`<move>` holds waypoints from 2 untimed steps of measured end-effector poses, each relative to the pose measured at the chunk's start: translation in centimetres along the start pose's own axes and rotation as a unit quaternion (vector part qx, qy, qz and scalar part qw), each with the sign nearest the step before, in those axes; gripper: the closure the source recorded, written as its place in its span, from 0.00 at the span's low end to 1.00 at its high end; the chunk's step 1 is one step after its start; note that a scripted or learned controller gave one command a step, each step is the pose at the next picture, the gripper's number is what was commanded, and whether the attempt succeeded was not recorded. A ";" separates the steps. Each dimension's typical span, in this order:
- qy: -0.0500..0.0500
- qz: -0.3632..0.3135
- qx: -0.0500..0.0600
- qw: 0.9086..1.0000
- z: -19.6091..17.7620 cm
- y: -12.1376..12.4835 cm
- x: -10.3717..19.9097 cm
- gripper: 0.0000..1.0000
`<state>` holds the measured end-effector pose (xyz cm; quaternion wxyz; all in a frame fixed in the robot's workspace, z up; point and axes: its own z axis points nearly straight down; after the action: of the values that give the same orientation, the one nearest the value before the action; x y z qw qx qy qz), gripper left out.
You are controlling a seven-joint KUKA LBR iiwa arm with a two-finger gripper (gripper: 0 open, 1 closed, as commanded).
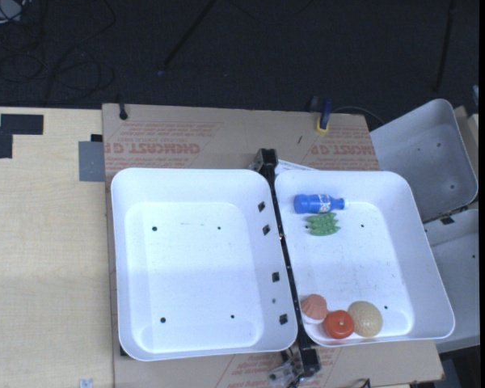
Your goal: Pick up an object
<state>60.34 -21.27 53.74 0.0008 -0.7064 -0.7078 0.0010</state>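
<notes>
Clustered in near corner of right-hand shallow white bin (424,241), against the divider: small red round object (338,324), pinkish rounded piece (314,306) touching it, tan speckled ball (365,318) just beside. Farther back, same bin: blue plastic bottle (318,203) lying on its side, small green leafy item (323,225) near it. All resting in bin; nothing lifted. Pick judged not yet begun, with approach, grasp and lift all left.

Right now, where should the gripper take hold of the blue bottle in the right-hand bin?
Probably across the middle of the blue bottle, coming straight down. It lies on its side, white cap pointing right, close to the bin's far wall, with the green toy just in front.
</notes>
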 end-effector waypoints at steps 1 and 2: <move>0.000 -0.002 0.001 1.000 -1.0 0.1 0.1 1.00; 0.000 -0.002 0.001 1.000 -1.0 0.1 0.1 0.00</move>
<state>60.41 -21.17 54.70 0.0017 -0.7049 -0.7093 0.0019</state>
